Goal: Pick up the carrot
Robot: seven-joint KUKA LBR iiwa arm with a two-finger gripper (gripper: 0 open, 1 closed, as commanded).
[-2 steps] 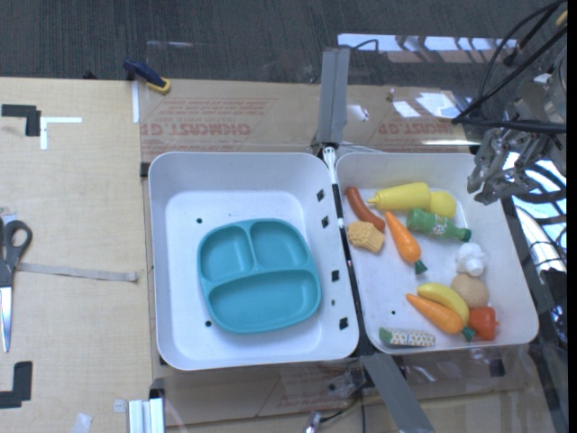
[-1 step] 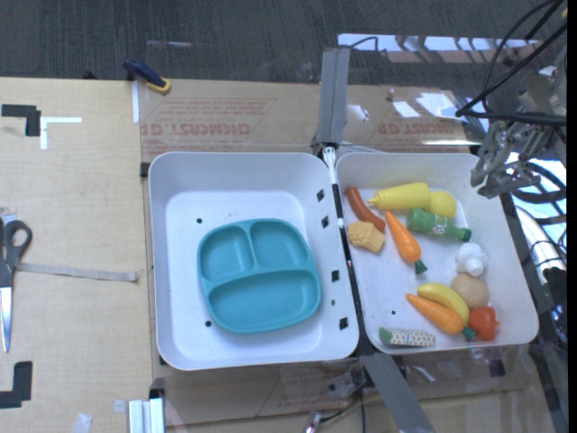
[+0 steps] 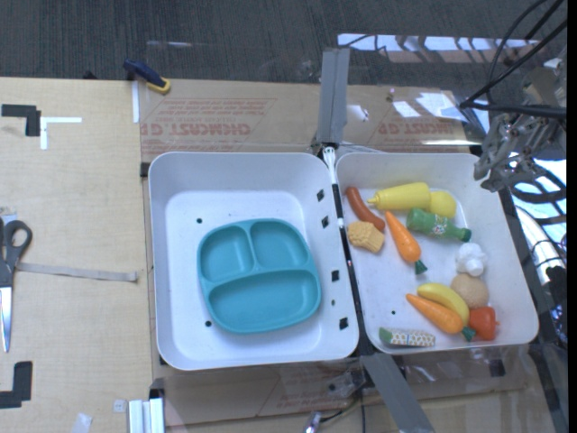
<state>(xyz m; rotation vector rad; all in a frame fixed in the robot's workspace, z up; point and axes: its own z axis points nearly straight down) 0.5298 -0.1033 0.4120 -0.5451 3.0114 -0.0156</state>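
Note:
Two orange carrots with green ends lie in the right bin. One carrot lies slanted near the bin's middle, between a yellow waffle-like piece and a green toy vegetable. The other carrot rests near the front, pressed against a banana. A grey metal linkage that looks like my gripper hangs among cables over the bin's far right corner, well apart from both carrots.
The right bin also holds a red sausage, a yellow squash, a white garlic, a potato, a red pepper and a corn cob. A teal divided plate sits in the left bin. Scissors lie at the far left.

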